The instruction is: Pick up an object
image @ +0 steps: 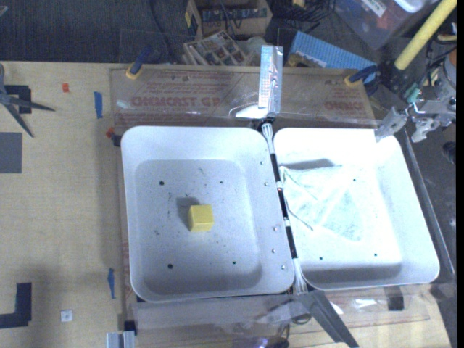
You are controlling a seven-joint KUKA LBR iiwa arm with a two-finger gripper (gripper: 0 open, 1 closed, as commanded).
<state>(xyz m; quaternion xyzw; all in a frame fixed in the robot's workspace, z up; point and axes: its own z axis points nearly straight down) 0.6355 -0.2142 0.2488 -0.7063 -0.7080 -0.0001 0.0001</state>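
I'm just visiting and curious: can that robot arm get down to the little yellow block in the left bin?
Probably yes. The yellow block lies alone on the left bin's open floor, with nothing over it.

At top right we see the end effector: pale grey metal w/ thin angular parts, small teal-green bits and dark cables nearby; details too blurred.

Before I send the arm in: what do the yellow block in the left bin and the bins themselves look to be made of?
Yellow block: matte and evenly coloured with soft-looking edges, likely foam or sponge, though painted wood or plastic can't be ruled out. Left bin and right bin: smooth white moulded walls with rounded corners and a slight sheen, probably plastic. The left bin's floor looks speckled and scuffed.
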